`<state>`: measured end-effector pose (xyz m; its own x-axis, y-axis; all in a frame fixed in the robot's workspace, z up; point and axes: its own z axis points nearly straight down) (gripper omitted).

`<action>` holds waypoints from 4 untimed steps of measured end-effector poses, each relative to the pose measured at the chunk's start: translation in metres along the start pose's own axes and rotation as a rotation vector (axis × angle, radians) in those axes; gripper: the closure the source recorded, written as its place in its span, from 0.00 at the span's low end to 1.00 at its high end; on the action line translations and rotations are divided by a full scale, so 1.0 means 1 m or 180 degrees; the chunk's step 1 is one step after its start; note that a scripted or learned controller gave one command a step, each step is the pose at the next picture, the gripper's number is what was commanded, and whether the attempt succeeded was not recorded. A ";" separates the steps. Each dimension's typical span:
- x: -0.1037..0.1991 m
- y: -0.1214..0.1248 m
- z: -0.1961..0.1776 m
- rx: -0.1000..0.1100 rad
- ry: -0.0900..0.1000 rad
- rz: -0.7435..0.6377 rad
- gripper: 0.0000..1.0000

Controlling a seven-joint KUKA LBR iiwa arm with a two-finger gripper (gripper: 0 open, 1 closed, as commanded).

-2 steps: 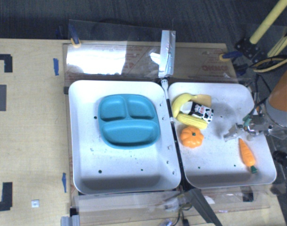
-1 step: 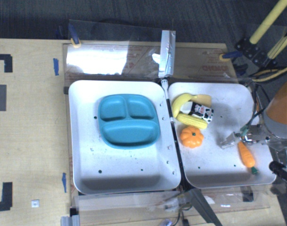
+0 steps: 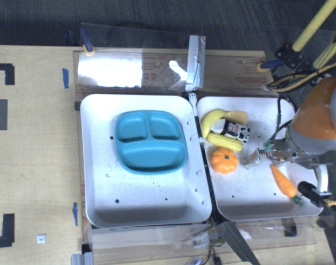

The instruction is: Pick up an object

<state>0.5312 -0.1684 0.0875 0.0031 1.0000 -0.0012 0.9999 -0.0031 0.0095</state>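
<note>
The carrot [image 3: 283, 182] lies slantwise near the right bin's [image 3: 250, 203] right edge, toward its front corner, just under the gripper [image 3: 260, 154], so it seems the likeliest target. Whether the gripper is parted or closed I cannot tell. Banana [image 3: 212, 118], corn [image 3: 224, 142] and pumpkin [image 3: 224, 161] cluster along the bin's left wall. The blue tray [image 3: 151, 141] sits mid-left bin.
</note>
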 end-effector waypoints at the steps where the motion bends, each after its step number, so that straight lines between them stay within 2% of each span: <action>1: 0.086 0.005 -0.099 0.0013 0.0008 0.0196 0.00; 2: 0.073 0.042 -0.004 0.0025 0.0003 0.0135 0.00; 3: 0.004 0.006 0.001 0.0023 -0.0004 0.0445 0.00; 4: 0.020 -0.051 0.000 0.0017 0.0003 0.0647 0.00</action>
<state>0.4808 -0.1484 0.0874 0.2048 0.9788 0.0011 0.9788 -0.2048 0.0042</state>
